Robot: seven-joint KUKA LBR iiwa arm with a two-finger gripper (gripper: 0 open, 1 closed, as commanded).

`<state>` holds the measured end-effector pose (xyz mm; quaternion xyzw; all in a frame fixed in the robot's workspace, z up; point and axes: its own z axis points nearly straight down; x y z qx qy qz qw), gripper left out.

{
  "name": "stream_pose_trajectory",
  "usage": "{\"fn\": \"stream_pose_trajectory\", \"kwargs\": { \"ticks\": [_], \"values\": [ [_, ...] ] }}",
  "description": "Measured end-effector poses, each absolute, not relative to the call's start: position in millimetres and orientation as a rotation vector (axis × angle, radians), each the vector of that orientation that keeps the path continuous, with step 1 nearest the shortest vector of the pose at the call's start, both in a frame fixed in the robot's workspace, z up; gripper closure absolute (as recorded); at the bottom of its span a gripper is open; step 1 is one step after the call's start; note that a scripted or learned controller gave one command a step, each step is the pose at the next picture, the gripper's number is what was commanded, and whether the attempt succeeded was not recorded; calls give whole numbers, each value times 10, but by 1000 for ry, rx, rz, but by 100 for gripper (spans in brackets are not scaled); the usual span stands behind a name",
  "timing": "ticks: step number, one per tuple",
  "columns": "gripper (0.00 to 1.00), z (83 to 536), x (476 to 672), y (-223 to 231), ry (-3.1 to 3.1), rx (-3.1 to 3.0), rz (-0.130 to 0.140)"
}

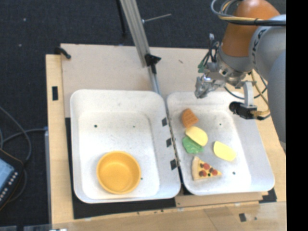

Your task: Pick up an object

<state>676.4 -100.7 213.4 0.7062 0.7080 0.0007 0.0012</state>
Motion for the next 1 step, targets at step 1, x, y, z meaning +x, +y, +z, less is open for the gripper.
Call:
{"fn": "stream_pose_trajectory", "kwargs": {
  "ticks": [1],
  "values": [
    [100,2162,6752,-428,2224,2218,2]
  ]
}}
